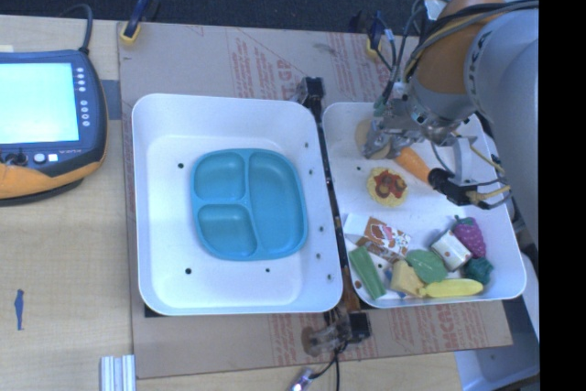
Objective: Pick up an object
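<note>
You have two shallow white plastic bins side by side on a table (64,288) lined with printed brown cardboard. The left bin (156,197) holds a smooth turquoise plate (247,202) with three compartments and rounded corners. The right bin (499,275) carries a jumble of toy food: a small round pizza (387,186) with a yellow rim just right of centre, an orange carrot (414,164) above it, a printed snack packet (385,238), a green pod shape (365,271), a yellow banana (453,288) at the lower right, purple grapes (471,236) and a white cylinder (448,249).

The end effector (383,135) sits low over the upper left of the right bin, near the carrot and pizza. You cannot tell from this view how far it stands open or whether it touches anything.

The cardboard's red lettering is too faint to read. A handheld pendant with a pale screen (41,110) lies at the frame's left.
</note>
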You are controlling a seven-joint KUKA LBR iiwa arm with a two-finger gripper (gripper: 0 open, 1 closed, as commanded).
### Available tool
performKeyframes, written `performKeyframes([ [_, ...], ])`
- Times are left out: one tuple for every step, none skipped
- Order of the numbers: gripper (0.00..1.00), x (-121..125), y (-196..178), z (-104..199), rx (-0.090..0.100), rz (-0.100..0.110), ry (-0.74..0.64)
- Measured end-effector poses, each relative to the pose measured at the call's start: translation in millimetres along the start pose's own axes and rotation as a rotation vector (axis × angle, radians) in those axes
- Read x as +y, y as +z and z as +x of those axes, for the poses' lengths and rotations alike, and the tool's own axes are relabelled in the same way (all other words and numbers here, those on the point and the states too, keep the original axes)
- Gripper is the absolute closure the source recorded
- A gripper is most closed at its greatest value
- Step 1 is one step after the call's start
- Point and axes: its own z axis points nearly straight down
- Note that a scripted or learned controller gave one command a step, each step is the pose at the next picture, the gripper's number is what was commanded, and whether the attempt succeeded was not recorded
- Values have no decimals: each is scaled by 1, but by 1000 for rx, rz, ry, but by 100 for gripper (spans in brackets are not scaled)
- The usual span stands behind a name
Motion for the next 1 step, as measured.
performKeyframes([
  [0,1,-1,0,-1,-4,-1],
])
